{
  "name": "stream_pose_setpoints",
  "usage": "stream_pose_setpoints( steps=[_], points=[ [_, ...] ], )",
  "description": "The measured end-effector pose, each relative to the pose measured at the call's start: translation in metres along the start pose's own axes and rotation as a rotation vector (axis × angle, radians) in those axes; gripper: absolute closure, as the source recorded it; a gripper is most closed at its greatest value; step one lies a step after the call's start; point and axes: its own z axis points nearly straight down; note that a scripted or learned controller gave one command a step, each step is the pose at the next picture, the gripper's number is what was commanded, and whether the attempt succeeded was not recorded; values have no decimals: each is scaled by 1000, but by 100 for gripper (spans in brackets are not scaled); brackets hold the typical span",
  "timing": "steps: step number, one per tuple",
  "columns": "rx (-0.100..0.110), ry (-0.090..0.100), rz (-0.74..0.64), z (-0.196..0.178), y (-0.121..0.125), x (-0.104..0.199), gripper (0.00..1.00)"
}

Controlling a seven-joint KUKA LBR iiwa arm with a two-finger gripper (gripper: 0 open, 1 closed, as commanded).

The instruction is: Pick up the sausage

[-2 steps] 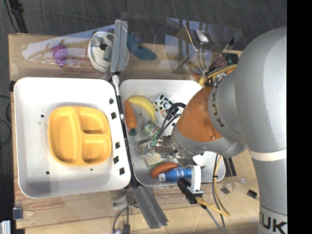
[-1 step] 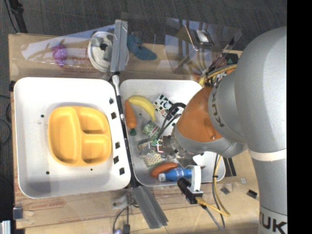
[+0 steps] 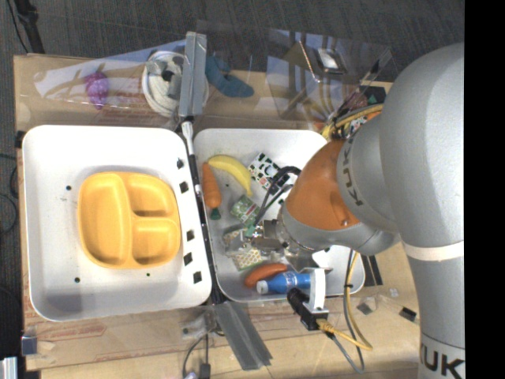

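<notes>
The sausage [image 3: 263,273], a short reddish-orange piece, lies near the front wall of the right bin [image 3: 316,142], touching the left end of a blue and white bottle [image 3: 289,282]. My gripper [image 3: 245,242] is low in the middle of that bin, just behind and slightly left of the sausage, over some small cluttered items. The wrist with its orange band [image 3: 319,196] covers the right part of the bin.
A banana [image 3: 229,170], a carrot [image 3: 211,189] and a green packet [image 3: 242,208] lie at the right bin's back left. A black and white item [image 3: 264,166] is beside the banana. A yellow divided tray [image 3: 130,215] sits in the left bin [image 3: 47,290].
</notes>
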Motion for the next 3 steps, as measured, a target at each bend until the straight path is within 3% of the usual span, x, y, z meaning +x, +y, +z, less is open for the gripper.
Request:
stream_pose_setpoints(
  steps=[3],
  points=[
    [0,0,0,0,0,0,0]
  ],
)
